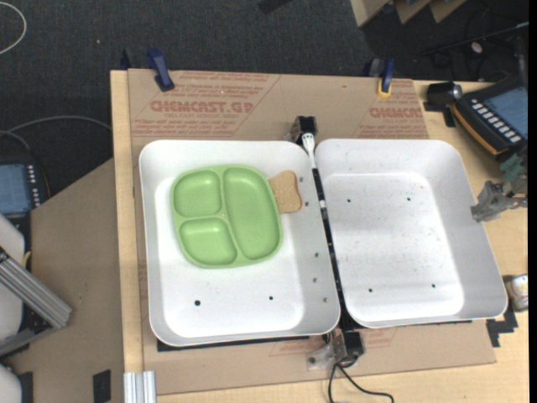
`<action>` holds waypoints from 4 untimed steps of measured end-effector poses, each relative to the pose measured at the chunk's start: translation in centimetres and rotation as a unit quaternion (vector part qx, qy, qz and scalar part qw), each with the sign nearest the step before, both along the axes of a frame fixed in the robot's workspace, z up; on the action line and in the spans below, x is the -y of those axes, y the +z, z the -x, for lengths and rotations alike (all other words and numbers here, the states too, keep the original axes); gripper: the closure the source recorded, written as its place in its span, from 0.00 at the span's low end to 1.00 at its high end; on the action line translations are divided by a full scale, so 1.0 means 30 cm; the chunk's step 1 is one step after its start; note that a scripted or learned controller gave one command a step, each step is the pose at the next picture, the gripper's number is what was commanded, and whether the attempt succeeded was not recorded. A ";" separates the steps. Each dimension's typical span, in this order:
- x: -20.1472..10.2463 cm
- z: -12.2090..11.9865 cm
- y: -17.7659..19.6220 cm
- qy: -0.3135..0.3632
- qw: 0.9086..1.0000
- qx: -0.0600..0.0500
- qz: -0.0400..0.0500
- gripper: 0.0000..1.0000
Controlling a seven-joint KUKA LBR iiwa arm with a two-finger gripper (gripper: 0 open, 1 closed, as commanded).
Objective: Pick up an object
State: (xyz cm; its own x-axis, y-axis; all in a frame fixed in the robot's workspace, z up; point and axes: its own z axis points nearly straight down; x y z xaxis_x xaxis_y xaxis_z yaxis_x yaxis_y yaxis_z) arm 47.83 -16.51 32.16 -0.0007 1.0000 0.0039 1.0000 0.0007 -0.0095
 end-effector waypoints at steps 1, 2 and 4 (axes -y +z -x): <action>0.193 -0.141 0.356 -0.002 1.000 0.012 0.007 1.00; 0.196 0.006 0.005 -0.002 1.000 -0.001 0.000 1.00; 0.053 -0.021 0.042 0.001 1.000 0.001 0.000 1.00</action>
